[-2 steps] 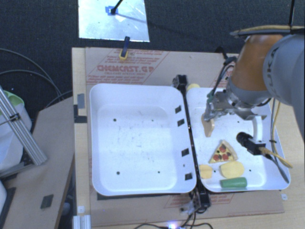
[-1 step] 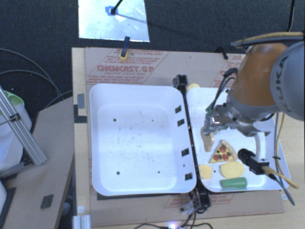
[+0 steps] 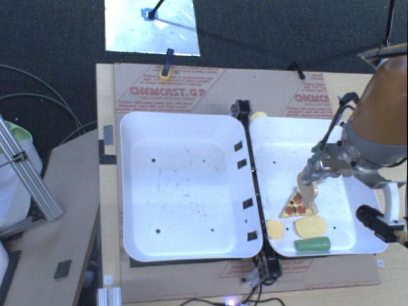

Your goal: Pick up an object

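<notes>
The right bin [image 3: 280, 139] holds several small toys near its front. A pizza slice [image 3: 296, 206] with red dots lies tip toward the left. In front of it sit a yellow lump [image 3: 310, 225], a smaller yellow piece [image 3: 275, 229] and a green cylinder [image 3: 312, 243]. My gripper [image 3: 310, 185] hangs from the grey and orange arm [image 3: 382, 113], right over the slice's crust end, low in the bin. From this angle I cannot tell whether it touches the slice.
The left bin [image 3: 185, 183] lies beside the right one, with a black divider strip [image 3: 248, 177] between them. A small yellow thing [image 3: 258, 115] rests at the far rim by the divider. A black fitting [image 3: 376, 222] sticks out at the right bin's edge.
</notes>
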### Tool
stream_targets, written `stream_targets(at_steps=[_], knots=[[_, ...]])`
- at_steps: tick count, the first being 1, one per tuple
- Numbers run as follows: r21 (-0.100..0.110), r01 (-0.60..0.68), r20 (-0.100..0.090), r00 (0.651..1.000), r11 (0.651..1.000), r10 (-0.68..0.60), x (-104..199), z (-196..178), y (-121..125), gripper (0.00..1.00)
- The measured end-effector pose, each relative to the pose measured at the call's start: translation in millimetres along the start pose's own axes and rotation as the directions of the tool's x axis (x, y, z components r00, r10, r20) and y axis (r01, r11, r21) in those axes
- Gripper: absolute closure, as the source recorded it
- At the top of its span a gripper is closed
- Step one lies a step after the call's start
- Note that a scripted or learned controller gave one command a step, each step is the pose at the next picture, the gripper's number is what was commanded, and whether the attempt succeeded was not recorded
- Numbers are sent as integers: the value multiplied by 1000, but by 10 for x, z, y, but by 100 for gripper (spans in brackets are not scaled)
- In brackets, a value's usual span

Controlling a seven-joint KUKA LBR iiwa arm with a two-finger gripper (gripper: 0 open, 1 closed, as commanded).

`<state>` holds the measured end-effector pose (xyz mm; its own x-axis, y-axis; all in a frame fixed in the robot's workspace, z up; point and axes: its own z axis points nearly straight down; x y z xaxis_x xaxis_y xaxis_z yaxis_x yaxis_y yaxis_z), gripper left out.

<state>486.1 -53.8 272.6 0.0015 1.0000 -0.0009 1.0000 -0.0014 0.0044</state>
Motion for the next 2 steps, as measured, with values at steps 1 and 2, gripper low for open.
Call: stream_targets(at_steps=[1,2], knots=[[1,4,0,1000,1000,-4,20,20,10,0],[11,12,-4,1000,1000,-12,781,935,-13,0]])
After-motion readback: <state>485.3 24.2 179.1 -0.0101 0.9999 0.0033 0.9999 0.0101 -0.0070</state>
